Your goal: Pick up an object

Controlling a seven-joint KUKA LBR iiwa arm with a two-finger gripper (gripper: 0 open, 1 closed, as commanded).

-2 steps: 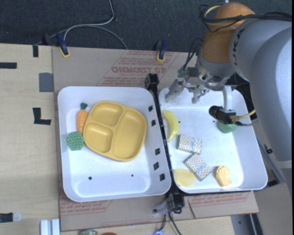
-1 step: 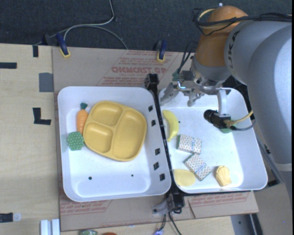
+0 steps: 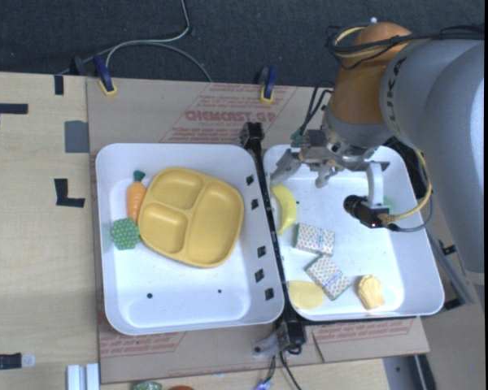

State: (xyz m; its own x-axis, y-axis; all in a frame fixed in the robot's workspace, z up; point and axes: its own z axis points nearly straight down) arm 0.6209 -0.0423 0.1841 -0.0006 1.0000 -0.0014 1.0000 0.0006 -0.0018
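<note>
The claw (image 3: 319, 167) hangs empty, fingers spread, over the right bin (image 3: 407, 242). Below, a patterned packet (image 3: 315, 238) looks light, soft; pinch its short sides.

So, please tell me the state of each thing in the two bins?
Yellow divided plate: right way up, tilted, left bin.
Toy carrot: lying beside the plate.
Two patterned packets: lying flat, right bin.
Small yellow toy: lying loose, right bin.
Gripper: above the right bin.

The light is even and bright from above; the white bins (image 3: 179, 303) glare slightly, shadows are soft, and small details look perhaps somewhat blurred.
</note>
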